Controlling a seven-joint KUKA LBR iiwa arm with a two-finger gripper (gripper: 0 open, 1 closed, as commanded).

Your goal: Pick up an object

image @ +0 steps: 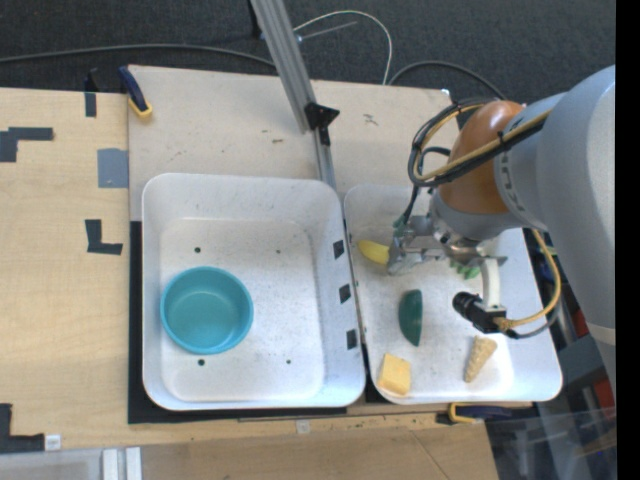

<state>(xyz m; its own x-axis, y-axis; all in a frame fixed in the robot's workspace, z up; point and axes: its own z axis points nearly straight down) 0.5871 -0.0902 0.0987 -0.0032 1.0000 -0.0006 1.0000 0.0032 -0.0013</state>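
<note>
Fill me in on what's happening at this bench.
The arm reaches into the right bin, its gripper low beside a yellow piece near the bin's left wall. A green object, a yellow block and a cone lie apart. The left bin holds a blue bowl.

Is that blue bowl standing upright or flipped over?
Upright. The bowl sits in the left bin with its open mouth facing up; its rim and inner floor show, and nothing lies inside.
</note>
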